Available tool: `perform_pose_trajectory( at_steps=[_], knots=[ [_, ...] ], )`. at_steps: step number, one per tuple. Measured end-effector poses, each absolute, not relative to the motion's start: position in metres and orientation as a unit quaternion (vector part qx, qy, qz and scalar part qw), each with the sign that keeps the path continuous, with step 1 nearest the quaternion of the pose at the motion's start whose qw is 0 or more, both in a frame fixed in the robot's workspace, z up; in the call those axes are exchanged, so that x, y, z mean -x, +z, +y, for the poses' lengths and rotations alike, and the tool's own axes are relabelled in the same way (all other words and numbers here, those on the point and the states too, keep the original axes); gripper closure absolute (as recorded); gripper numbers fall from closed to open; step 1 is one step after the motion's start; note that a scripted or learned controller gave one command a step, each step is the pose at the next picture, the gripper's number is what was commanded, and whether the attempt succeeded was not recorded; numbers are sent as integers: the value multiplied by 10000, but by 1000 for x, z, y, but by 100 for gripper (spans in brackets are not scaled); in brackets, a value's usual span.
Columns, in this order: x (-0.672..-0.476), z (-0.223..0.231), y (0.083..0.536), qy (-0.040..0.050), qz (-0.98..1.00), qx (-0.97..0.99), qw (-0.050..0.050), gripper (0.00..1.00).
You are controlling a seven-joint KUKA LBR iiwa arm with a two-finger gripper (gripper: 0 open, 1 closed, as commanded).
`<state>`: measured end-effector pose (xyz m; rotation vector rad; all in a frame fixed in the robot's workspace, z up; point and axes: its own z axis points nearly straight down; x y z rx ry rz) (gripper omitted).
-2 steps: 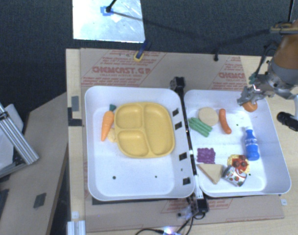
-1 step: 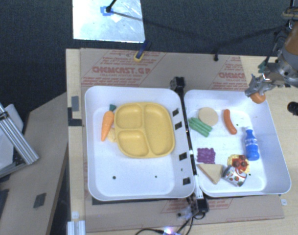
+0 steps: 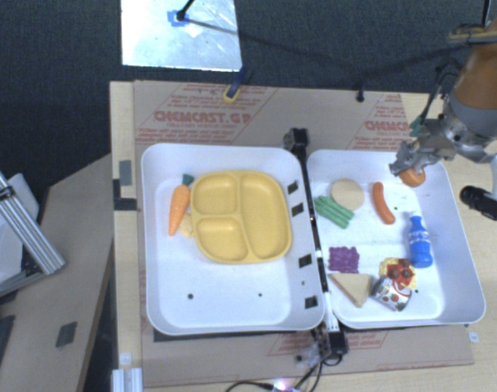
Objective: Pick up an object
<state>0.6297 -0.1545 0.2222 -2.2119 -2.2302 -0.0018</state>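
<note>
My gripper (image 3: 410, 168) hangs over the far right part of the right bin (image 3: 464, 294). A small round orange toy (image 3: 414, 177) sits between its fingertips, and the fingers look shut on it. In the same bin lie a red sausage (image 3: 383, 202), a tan round bun (image 3: 347, 193), green beans (image 3: 334, 211), a blue bottle (image 3: 419, 240), purple grapes (image 3: 343, 258), a sandwich wedge (image 3: 352, 287) and a colourful pizza slice (image 3: 397, 274). The left bin (image 3: 162, 305) holds a yellow divided plate (image 3: 236, 216) and a carrot (image 3: 178, 207).
The grey arm with its orange band (image 3: 481, 84) comes in from the upper right. A black hinge strip (image 3: 307, 219) runs between the bins. A shiny metal sheet (image 3: 181, 23) lies on the dark floor behind the bench. A cable crosses above the bench.
</note>
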Motion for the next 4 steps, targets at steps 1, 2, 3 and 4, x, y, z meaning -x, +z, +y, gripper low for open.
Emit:
perform_pose_trajectory(
  at_steps=[1,2,3,4],
  knots=[
    [-614,-106,233,-9,-7102,7040,5,100],
    [-592,-59,241,-5,-7101,7041,11,100],
    [-572,-5,226,2,-7103,7039,18,100],
    [-558,45,216,0,-7099,7043,14,100]
  ],
)
